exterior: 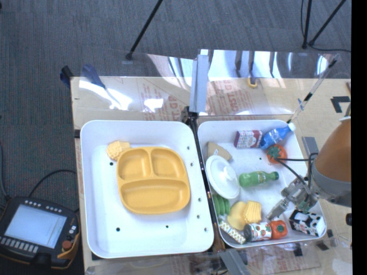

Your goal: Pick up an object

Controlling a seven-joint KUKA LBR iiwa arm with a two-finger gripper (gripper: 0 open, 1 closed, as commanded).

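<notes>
- Objects for picking are crowded into the right bin point(298, 132), which makes it the likely source; the left bin point(92, 171) bears a yellow divided plate point(153, 179) and a small yellow piece point(117, 149) at the plate's far-left corner.
- Gripper point(282, 206) hangs low at the near right of the right bin, with a gap showing between its fingers and nothing in that gap, so it looks released.
- Nearest things are the black-and-white carton point(305, 223) just right of the fingertips, the red-and-white can point(258, 231) and an orange-red piece point(278, 228) near them.
- Green bottle point(258, 179) lies on its side mid-bin, a white lid point(222, 176) to its left; a red can point(248, 138) and a blue bottle point(276, 136) lie at the far side.
- My judgement: the near corner's tight packing could let the fingers nudge neighbours rather than close around one item.
</notes>
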